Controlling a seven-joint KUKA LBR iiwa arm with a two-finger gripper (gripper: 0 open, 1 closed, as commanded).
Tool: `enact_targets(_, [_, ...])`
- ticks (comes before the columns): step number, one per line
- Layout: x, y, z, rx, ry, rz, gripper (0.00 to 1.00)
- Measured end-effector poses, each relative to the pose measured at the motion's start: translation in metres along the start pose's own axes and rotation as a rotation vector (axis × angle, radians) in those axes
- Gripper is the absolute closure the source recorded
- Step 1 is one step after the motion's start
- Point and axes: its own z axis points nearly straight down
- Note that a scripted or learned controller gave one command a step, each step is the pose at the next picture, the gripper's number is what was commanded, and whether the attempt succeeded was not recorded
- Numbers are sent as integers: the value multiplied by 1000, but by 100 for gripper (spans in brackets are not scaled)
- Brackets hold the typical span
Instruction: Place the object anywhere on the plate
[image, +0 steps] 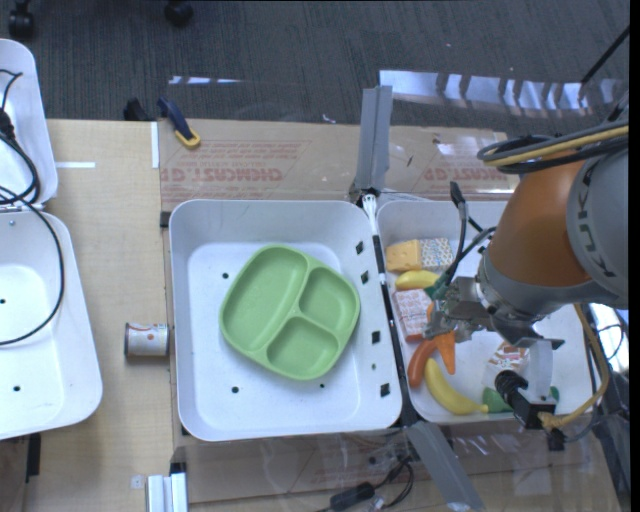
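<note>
A light green plate with three compartments lies in the middle of the left bin, with nothing on it. The right bin holds several toy foods: a yellow wedge, a patterned packet, a red and white packet, an orange carrot-like piece, a yellow banana and a green piece. My gripper hangs low over the right bin's left half, just above the orange pieces. Its tips are hidden among the wrist parts and the toys.
The arm's orange band and grey wrist cover the right bin's far right side. The wall between the bins stands between gripper and plate. A small can lies on the bench left of the left bin. White trays with a black cable sit at far left.
</note>
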Motion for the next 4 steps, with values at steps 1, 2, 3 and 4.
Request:
enact_targets(1, [60,48,-42,2,-2,-65,100])
enact_targets(2, [150,64,-23,2,-2,-167,100])
enact_targets(3, [151,60,4,5,-3,-182,100])
enact_targets(4, [151,60,4,4,-3,-182,0])
